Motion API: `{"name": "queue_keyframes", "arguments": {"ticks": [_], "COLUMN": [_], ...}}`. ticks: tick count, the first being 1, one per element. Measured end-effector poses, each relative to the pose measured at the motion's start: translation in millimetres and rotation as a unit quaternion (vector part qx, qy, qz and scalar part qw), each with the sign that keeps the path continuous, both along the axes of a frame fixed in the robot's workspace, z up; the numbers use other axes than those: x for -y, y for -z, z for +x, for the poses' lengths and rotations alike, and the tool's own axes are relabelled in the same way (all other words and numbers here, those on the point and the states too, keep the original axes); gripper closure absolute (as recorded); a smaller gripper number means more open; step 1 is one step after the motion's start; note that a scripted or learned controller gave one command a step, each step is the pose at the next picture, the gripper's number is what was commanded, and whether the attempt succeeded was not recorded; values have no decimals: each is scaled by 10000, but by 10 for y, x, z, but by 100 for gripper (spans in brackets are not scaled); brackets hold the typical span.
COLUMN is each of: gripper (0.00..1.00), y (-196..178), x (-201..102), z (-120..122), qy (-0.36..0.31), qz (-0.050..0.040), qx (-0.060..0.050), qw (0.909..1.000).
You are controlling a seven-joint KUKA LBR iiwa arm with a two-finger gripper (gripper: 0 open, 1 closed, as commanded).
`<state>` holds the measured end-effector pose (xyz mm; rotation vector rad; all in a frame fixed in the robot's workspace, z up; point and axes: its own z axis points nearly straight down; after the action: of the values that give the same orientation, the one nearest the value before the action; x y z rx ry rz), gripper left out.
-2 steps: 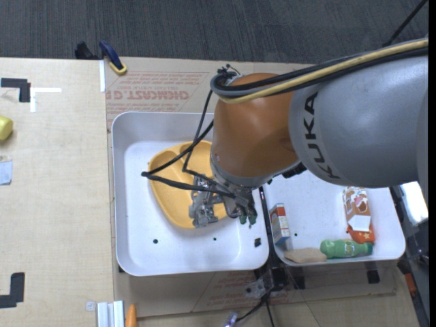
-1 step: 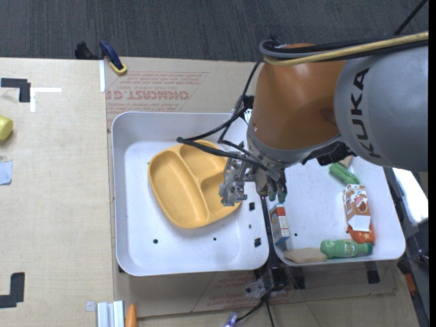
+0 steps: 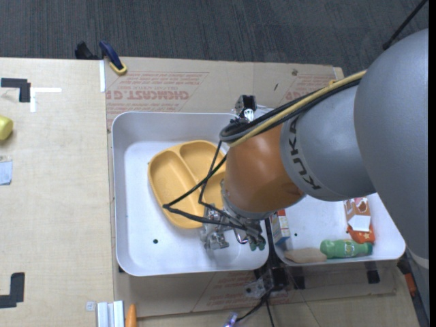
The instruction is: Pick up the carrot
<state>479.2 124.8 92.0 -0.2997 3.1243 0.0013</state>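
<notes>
My gripper (image 3: 218, 239) hangs low over the near part of the left bin (image 3: 136, 251), just off the near edge of a yellow divided plate (image 3: 180, 176). The orange band and grey body of the arm (image 3: 272, 169) cover the middle of both bins, hiding whatever lies beneath them. Black cables run from the wrist across the plate.
In the right bin (image 3: 388, 251), a green bottle (image 3: 347, 248) lies beside a beige item (image 3: 306, 255), with an orange-and-white packet (image 3: 359, 222) behind them. A yellow object (image 3: 4, 128) sits at the bench's far left. A small orange piece (image 3: 130, 313) lies outside the bins at the near edge.
</notes>
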Motion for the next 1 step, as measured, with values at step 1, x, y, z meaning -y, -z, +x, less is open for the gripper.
{"name": "queue_keyframes", "arguments": {"ticks": [1], "gripper": [0], "y": [6], "x": [3], "z": [-14], "qy": [-3], "qz": [-5], "qx": [-20], "qw": [10000]}}
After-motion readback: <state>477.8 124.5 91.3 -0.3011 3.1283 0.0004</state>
